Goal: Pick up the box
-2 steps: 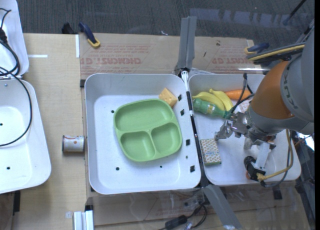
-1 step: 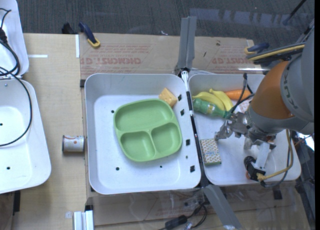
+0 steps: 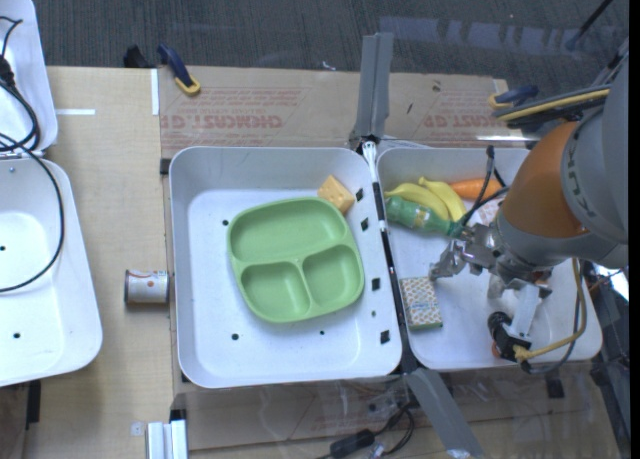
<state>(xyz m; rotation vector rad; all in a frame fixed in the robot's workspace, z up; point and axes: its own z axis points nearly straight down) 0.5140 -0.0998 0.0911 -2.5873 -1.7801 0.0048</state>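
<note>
- A green divided plate [image 3: 296, 269] lies in the left bin [image 3: 190, 247].
- A yellow sponge-like block [image 3: 337, 193] touches the plate's far rim.
- In the right bin [image 3: 450, 342]: bananas [image 3: 432, 195], a green bottle [image 3: 420, 215], perhaps a carrot [image 3: 472, 187].
- A small can [image 3: 147, 287] lies on the bench, left of the bins.

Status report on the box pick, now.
Gripper low in the right bin, holding nothing seen. Small green patterned box flat by the divider, just left of it, untouched. Green bottle and yellow bananas behind.
</note>
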